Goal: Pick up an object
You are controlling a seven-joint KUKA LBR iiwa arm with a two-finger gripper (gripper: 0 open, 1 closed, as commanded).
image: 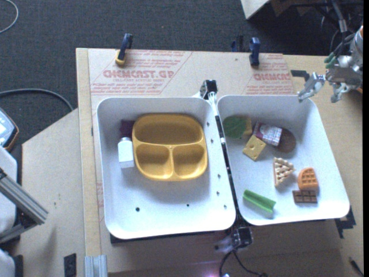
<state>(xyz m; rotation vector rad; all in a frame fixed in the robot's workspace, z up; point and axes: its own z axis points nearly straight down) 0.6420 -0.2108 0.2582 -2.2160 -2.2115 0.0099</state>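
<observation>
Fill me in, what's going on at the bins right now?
The gripper hangs above the far right corner of the right bin and holds nothing. The toy food in that bin lies untouched: a cheese wedge, a waffle, a chocolate bar, a green stick. The left bin holds a yellow divided tray.

in the right bin a yellow cheese wedge [253, 148], a green round [233, 125] and a dark red packet [270, 134] are lying close together near the far wall. a tan waffle triangle [282, 170], an orange waffle [308, 179] and a brown chocolate bar [305, 197] are sitting toward the right, and a green stick [259, 202] is lying aslant near the front edge.
</observation>
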